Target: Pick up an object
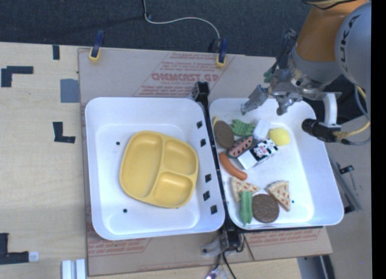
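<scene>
My gripper hangs over the back edge of the right bin, fingers spread open and nothing between them. Below it in that bin lie several toy foods: a yellow lemon, a green leafy piece, a brown patty, a hot dog and a small black-and-white carton. Nearer the front lie an orange sausage, two pizza slices, a green pickle and a round brown cookie.
The left bin holds a yellow divided plate. A black divider with clips runs between the bins. Two clamps pin the cardboard sheet at the back, and a cable trails there.
</scene>
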Tool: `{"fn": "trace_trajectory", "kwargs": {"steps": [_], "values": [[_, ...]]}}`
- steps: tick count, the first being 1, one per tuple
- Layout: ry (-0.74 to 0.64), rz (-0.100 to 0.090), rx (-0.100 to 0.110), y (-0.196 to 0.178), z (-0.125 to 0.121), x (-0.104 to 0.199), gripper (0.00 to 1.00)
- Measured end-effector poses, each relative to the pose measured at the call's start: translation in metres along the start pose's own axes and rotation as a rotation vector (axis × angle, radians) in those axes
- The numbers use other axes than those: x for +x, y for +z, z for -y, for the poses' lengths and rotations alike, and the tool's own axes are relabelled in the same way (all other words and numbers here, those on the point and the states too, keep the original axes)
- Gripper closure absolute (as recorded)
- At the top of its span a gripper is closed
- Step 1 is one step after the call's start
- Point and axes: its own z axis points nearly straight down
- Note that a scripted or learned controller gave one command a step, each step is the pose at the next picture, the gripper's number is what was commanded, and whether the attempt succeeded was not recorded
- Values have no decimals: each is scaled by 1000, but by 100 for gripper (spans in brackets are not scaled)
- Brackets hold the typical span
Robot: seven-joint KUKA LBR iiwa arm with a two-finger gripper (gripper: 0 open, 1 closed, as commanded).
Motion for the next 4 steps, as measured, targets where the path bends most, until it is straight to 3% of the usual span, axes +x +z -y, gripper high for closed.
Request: {"fn": "trace_trajectory", "kwargs": {"steps": [1,2,3,4], "values": [[1,6,-21,128,0,2,0],[0,4,-16,120,1,3,100],[0,4,-15,121,1,3,0],[-2,2,3,143,-40,13,0]]}}
